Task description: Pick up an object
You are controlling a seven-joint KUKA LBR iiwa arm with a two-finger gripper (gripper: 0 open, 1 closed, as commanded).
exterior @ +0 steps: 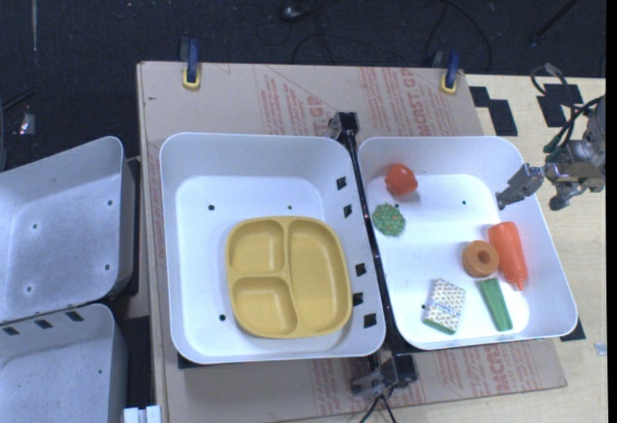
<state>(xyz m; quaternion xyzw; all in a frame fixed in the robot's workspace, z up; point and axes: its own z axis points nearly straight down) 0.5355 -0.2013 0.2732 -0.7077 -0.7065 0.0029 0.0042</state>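
The right bin [482,153] holds a red tomato [401,180], a green broccoli-like ball [388,219], an orange donut-shaped ring [480,258], an orange carrot [511,252], a green stick [496,304] and a small patterned box [443,304]. My gripper [542,187] hovers at the bin's right rim, above and to the right of the carrot. Its two fingers [519,186] are spread apart with nothing between them.
The left bin [193,171] holds a yellow divided plate [288,276]. A black divider clamp [359,209] runs between the bins. More white bins [58,219] lie off the bench at the left. Cables lie on the dark floor behind.
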